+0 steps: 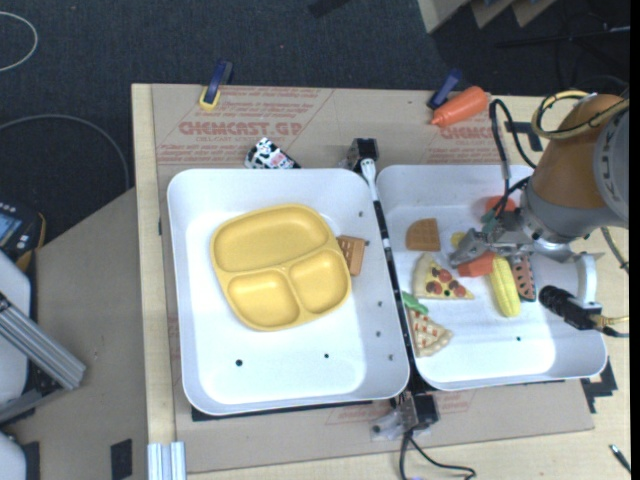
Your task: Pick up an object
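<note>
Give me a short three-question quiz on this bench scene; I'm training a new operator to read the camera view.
1. True or false: the yellow divided plate lies in the right bin.
2. Which lies nearest the gripper? A) corn cob B) pizza slice near the bin's middle C) orange clamp
3. Fill in: the brown cracker lies in the left bin, touching the plate's ____ edge.

Key: 1 false, it lies in the left bin. 2 B. 3 right.
</note>
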### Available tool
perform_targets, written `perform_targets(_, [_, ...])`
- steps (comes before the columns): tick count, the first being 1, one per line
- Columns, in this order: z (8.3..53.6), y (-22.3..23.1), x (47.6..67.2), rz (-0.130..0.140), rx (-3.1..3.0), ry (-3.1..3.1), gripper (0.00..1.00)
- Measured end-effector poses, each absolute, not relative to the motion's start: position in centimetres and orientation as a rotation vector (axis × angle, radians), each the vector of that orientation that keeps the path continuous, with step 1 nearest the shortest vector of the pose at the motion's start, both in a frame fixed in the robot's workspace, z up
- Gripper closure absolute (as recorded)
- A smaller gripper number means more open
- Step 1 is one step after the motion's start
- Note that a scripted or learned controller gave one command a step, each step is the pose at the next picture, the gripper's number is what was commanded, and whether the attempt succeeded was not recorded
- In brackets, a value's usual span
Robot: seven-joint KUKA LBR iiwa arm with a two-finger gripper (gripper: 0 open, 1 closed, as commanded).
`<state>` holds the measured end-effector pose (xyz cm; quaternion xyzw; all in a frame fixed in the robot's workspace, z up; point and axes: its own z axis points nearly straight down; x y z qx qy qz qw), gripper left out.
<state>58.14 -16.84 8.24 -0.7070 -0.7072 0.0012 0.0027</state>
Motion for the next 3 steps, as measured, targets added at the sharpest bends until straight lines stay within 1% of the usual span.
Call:
perform_targets(1, [9.6,-16.9,58.3,-0.004,-2.224,-2.222,1.0])
perform_targets(2, [14.3,-16.6,59.2,-0.004,-2.225,-2.227,1.0])
perform_targets(3, [19.4,-17.3,58.5,-0.004,-2.227,-2.225,1.0])
